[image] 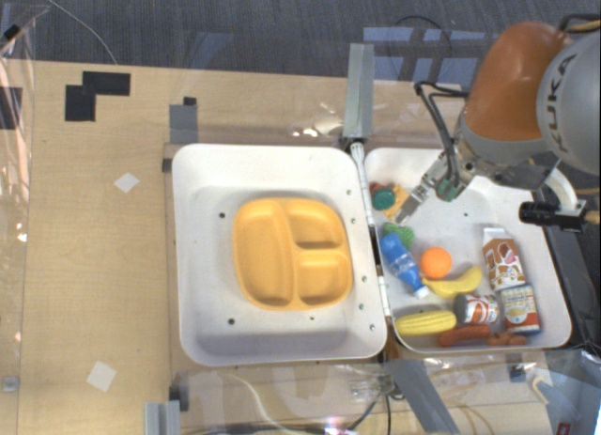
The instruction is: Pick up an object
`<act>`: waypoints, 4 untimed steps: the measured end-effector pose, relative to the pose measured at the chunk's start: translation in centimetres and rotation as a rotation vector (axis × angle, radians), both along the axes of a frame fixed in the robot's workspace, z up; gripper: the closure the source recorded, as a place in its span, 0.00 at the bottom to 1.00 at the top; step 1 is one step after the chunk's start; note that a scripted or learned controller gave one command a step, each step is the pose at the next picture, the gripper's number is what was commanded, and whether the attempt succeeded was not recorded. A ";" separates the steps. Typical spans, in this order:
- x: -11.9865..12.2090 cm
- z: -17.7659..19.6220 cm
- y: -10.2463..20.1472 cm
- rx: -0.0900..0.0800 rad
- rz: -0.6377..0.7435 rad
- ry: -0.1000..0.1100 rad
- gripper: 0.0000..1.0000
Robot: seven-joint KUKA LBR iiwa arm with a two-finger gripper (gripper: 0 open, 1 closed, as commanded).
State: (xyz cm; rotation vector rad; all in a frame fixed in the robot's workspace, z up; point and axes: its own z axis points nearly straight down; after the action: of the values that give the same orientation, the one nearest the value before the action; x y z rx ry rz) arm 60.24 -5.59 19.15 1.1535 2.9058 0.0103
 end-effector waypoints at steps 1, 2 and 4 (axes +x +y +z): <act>0.3 -9.3 -3.9 0.003 -0.357 0.008 0.00; -3.4 -9.7 -3.7 0.010 -0.554 -0.010 0.00; -4.8 -8.4 -4.9 0.010 -0.452 -0.016 1.00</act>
State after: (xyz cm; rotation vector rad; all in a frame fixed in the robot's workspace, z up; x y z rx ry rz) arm 55.46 -10.50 10.72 1.7679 2.5632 0.0283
